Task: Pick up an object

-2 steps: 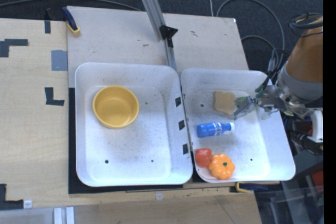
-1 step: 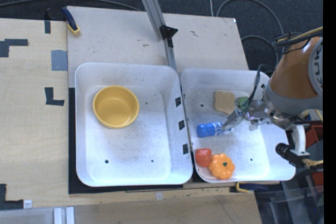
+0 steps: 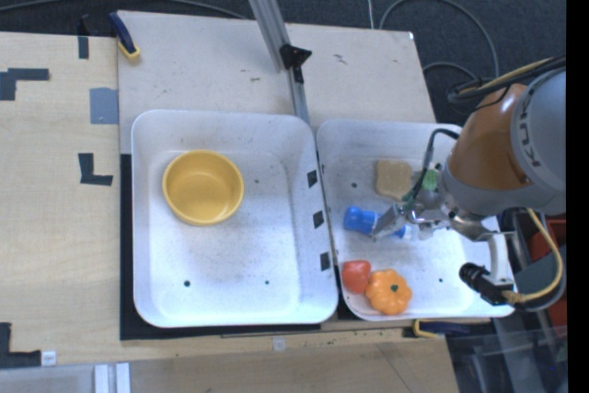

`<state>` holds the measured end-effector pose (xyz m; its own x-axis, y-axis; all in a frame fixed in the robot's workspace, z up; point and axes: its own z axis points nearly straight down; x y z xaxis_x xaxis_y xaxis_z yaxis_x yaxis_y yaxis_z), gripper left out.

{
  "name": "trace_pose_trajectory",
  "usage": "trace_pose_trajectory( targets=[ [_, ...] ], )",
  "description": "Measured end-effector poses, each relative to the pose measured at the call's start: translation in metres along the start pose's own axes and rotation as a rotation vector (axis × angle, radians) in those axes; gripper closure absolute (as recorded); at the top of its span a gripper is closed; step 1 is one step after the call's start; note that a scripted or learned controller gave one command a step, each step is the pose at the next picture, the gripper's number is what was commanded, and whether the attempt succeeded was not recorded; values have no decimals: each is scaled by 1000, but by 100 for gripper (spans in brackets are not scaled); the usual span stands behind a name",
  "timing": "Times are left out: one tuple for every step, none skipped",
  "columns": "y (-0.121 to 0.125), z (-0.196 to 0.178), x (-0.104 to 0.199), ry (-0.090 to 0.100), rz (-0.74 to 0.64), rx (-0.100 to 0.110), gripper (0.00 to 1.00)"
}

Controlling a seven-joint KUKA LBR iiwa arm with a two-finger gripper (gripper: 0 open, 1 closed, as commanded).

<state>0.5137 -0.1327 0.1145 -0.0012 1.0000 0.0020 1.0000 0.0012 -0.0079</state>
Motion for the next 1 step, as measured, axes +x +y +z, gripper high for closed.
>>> trace_pose_trajectory(
  targets=[
    [1, -13, 0, 0, -1, -3, 100]
  ],
)
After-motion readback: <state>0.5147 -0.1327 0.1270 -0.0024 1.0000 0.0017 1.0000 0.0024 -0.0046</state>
